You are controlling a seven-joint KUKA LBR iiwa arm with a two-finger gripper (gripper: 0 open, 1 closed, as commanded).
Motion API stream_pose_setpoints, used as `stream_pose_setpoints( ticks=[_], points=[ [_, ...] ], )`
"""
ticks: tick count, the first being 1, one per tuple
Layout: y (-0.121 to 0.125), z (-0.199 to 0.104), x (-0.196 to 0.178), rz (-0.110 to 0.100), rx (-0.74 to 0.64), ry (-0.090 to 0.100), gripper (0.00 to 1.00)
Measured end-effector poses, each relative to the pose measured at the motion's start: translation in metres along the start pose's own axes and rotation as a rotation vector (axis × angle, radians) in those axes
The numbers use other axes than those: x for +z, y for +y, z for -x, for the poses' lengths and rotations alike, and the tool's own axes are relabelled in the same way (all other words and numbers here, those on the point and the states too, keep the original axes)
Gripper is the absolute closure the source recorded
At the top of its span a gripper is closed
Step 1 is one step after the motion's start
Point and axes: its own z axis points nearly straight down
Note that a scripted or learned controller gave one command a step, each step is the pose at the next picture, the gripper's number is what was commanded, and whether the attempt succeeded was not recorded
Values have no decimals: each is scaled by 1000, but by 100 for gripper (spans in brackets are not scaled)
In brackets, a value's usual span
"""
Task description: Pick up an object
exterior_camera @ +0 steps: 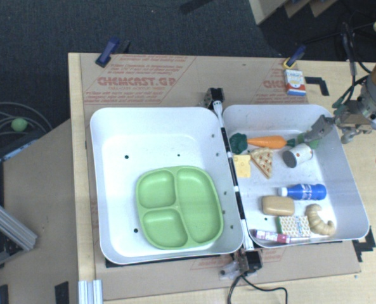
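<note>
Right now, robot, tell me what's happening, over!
Gripper over right bin's far right corner, nothing seen held. Carrot, blue bottle, soap bar lying untouched. Green divided plate alone in left bin.

We see a bench (143, 81) topped with brown printed board. Directly on it sit two shallow white bins side by side: the right bin (356, 201) lies just under the tool (319, 130), the left bin (111, 138) well away from it. A small carton (294, 82) rests near the tool.
</note>
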Motion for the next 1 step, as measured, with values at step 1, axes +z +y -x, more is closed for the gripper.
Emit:
stream_pose_setpoints(
  ticks=[1],
  points=[
    [52, -35, 93, -5, -1, 3, 0]
  ],
)
